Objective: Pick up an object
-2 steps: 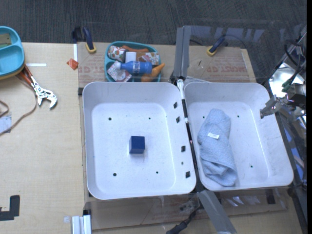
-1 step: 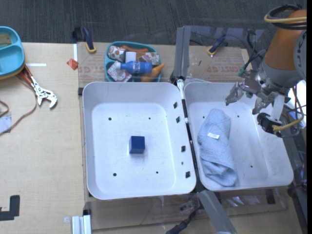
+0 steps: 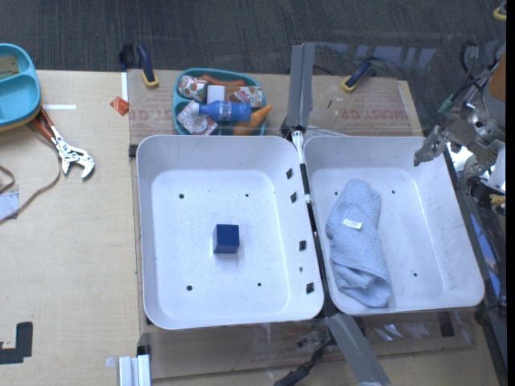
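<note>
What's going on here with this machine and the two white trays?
A robot arm reaching in from the right is meant to pick something up. Its tool sits at the far right edge of the right bin, above the rim, with nothing seen in it. A crumpled light blue cloth lies in that bin, and a small blue cube rests in the left bin. Neither item is being touched.

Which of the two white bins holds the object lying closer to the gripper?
The right bin: its crumpled light blue cloth lies nearer the gripper at that bin's far right corner. The left bin holds a small blue cube.
</note>
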Robot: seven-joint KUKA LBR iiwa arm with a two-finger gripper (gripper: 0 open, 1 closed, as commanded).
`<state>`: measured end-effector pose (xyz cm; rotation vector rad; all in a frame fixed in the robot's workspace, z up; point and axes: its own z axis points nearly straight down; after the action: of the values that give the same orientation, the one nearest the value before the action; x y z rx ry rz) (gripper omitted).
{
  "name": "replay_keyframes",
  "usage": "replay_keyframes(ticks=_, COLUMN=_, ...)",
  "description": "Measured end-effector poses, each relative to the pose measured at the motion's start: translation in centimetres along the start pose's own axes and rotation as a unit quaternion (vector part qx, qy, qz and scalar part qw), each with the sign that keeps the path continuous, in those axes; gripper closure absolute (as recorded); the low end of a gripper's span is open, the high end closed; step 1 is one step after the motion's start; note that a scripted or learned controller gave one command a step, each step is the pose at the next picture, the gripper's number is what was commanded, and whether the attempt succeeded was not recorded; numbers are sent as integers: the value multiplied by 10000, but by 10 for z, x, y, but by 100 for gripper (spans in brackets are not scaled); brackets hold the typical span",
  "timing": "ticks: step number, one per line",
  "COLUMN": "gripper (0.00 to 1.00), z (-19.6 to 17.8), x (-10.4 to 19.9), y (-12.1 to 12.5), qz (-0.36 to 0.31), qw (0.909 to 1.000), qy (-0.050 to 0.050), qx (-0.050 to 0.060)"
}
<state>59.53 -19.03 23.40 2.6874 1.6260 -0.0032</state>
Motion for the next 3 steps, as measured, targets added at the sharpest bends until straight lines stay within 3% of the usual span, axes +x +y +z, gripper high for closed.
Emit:
replay_keyframes(ticks=1, gripper=0, z=-16, x=-40, y=-50, qz=770, qw=9970, qy=0, qx=15)
replay_keyframes(ticks=2, gripper=0, z=-60, x=16, y=-49, qz=2308, qw=9730, qy=-5, qx=8)
replay_keyframes(ticks=3, gripper=0, z=-106, x=6, y=-72, qz=1524, qw=9883, qy=-6, qx=4)
